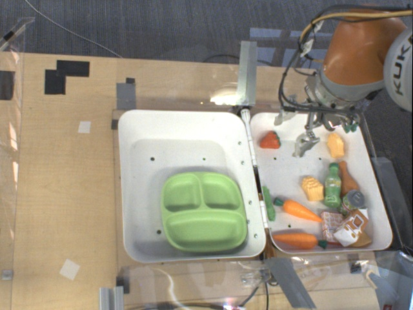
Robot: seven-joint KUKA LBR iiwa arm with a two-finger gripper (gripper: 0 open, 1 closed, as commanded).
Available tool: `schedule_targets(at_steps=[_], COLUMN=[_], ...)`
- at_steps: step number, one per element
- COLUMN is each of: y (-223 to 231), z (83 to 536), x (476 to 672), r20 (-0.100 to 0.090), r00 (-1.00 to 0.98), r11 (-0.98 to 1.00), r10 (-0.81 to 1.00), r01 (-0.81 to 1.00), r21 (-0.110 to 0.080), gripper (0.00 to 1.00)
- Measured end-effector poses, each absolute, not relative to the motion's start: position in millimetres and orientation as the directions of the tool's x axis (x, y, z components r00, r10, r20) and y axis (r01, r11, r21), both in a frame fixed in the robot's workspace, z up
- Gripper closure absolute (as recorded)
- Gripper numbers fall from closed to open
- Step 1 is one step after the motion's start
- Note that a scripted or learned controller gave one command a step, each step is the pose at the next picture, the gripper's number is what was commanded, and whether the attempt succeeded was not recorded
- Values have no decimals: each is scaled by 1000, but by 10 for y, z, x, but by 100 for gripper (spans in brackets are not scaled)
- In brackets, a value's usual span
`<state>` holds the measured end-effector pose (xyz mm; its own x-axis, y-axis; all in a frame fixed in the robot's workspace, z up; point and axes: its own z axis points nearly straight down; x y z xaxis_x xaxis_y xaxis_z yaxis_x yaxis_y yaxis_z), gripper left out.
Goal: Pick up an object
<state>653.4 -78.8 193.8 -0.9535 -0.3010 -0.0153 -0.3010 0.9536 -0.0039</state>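
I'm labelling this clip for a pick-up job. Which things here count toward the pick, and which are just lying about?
In play:
tool, over the right bin
strawberry
yellow piece
green bottle
carrot

Lying about:
green plate in the left bin

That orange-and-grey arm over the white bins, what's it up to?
The arm's gripper hangs over the far end of the right bin, among toy foods: a red strawberry, a yellow piece, a green bottle and carrots. It holds nothing yet. The left bin has a green divided plate.
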Motion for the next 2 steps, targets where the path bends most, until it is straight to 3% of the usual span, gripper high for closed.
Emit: schedule_targets(at_steps=[1,2], y=[-1048,-1413], z=[972,901], x=[6176,5641], r20=[-12,-13], r00=[-956,-960], r11=[956,960], r10=[-294,-280], r01=[-294,-280], r21=[-3,-6], gripper=[0,0])
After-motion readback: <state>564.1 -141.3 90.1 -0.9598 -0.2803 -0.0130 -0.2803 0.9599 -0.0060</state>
